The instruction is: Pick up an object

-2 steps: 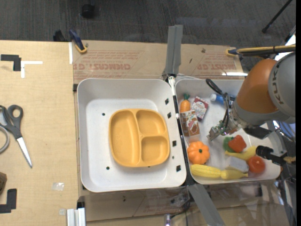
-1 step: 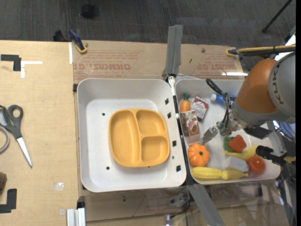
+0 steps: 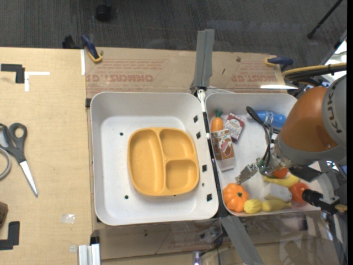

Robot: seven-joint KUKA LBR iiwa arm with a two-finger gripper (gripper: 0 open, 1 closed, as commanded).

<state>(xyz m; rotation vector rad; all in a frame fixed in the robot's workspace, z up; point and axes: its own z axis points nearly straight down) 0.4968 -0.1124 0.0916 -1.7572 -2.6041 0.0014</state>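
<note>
My gripper (image 3: 249, 171) sat low in right bin (image 3: 242, 99), grip state unclear, banana (image 3: 282, 180) just beside, pumpkin (image 3: 235, 196) and bottle (image 3: 223, 145) near, arm covered tomato (image 3: 281, 173), orange plate (image 3: 163, 161) in left bin (image 3: 105, 148).

Candidate objects lie in the right bin (image 3: 251, 99), all placed relative to the gripper (image 3: 263, 169); a small orange pumpkin (image 3: 234, 197) sits below and left of it; a yellow banana (image 3: 281, 180) lies just right, tilted; a brown packet (image 3: 223, 146), long axis vertical, lies up and left, with a carrot (image 3: 217, 122) above; a blue bottle (image 3: 273, 118) lies well above.
</note>
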